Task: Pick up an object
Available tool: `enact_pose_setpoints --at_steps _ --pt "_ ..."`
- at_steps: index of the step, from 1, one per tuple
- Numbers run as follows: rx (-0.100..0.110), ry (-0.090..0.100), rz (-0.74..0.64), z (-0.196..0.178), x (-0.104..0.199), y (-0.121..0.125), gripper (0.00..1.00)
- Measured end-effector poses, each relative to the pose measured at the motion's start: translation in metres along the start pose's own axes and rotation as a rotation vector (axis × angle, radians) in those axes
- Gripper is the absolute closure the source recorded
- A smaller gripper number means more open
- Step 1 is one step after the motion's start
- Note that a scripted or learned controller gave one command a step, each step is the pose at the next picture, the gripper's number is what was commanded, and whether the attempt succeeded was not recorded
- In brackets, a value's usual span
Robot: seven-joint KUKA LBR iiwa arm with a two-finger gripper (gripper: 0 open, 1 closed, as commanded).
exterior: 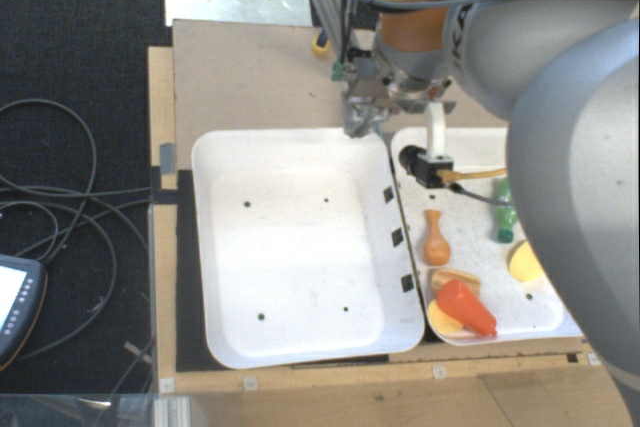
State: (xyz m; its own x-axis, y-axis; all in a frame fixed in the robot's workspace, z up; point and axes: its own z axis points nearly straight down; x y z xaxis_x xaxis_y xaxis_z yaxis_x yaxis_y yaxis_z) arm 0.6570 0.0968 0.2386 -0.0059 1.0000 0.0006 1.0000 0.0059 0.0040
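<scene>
Orange pepper [466, 306] and pear [436, 240] at right bin's [470, 150] near-left corner. Gripper [362, 118] over bins' far divide; I can't tell its state. Approach step; next I descend onto one.

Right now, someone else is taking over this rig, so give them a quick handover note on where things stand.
Gripper: over the far rim where the two bins meet, nothing visibly held.
Right bin: an orange gourd-shaped piece, a red piece on a yellow one, a green piece and a yellow piece beside the arm.
Done: nothing picked yet.
Left: descend on one item, grasp, lift.
</scene>
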Motion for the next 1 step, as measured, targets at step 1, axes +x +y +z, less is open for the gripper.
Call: enact_pose_setpoints --at_steps 1 --pt "0.002 -0.001 0.000 0.0003 -0.0004 -0.0004 0.00"
